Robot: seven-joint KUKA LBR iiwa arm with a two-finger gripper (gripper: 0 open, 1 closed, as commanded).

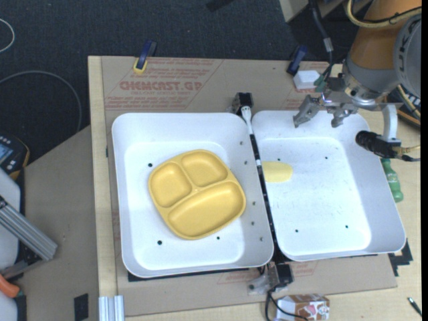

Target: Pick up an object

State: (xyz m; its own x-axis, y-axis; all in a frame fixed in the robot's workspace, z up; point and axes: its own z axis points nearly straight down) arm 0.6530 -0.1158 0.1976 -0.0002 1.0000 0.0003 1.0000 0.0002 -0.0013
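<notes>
Two white bins sit side by side on the tabletop (100, 112), and nothing has been lifted yet. A yellow divided plate (196, 193) fills the left bin (127, 139); a small pale yellow piece (277, 172) lies in the right bin (348, 199), just beside the shared wall. The hand (325, 112) hangs over the right bin's far rim, well apart from that piece, fingers spread and empty. Reaching and gripping remain; the dividing wall crowds the piece.
</notes>
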